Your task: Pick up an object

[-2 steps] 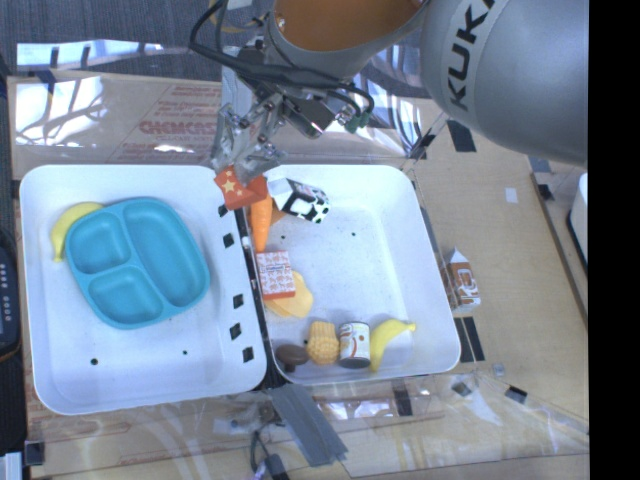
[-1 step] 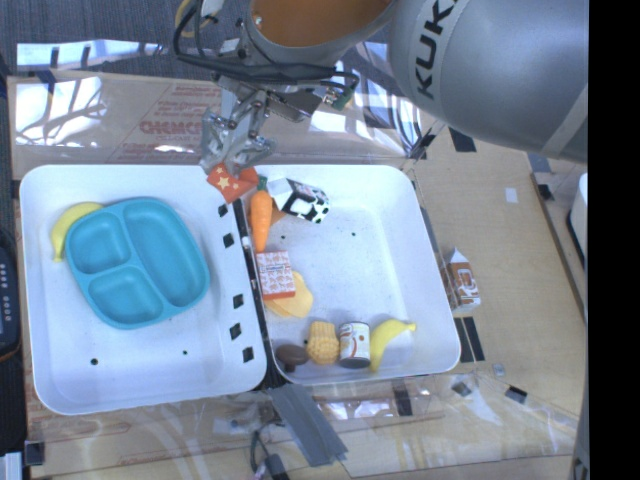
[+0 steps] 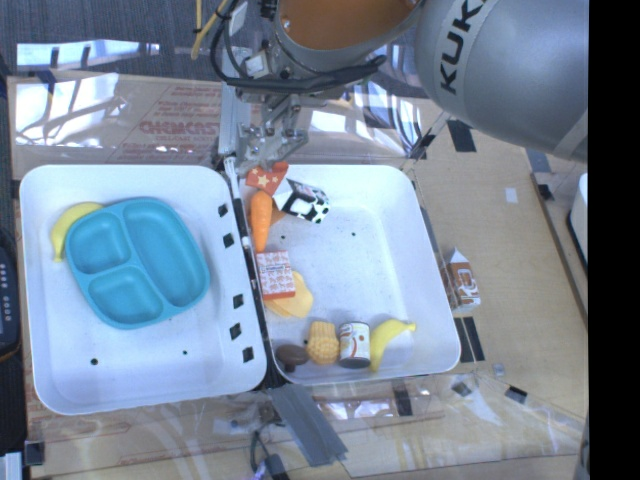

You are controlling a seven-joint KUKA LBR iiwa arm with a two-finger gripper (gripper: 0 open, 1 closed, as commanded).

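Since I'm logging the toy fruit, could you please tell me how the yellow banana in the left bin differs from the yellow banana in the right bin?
The yellow banana in the left bin lies partly under the blue divided plate, while the yellow banana in the right bin lies fully exposed beside a small can. The left one sits at its bin's upper left; the right one sits along its bin's lower edge. Both are curved, yellow toy bananas.

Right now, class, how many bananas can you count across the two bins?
2. One banana lies in the left bin, beside the blue tray. The other banana lies in the right bin, next to the can.
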